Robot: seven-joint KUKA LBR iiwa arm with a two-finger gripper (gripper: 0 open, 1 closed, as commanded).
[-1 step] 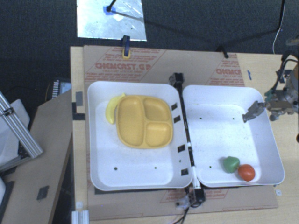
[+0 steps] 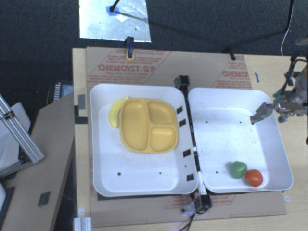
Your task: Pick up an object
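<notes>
A green pepper-like piece (image 2: 237, 169) and a red-orange tomato-like piece (image 2: 254, 177) lie side by side, touching, in the near right corner of the right bin (image 2: 226, 129). The left bin (image 2: 103, 167) holds a yellow divided plate (image 2: 148, 125), and a yellow banana (image 2: 114, 112) is tucked against the plate's left edge. My gripper (image 2: 260, 114) hovers over the far right part of the right bin, well behind the green and red pieces, and nothing shows in it.
A black divider with clips (image 2: 189, 134) runs between the bins. Both bins rest on a cardboard sheet (image 2: 159, 66). A shiny metal sheet (image 2: 114, 13) lies on the dark floor behind. An aluminium frame (image 2: 17, 134) stands at the left.
</notes>
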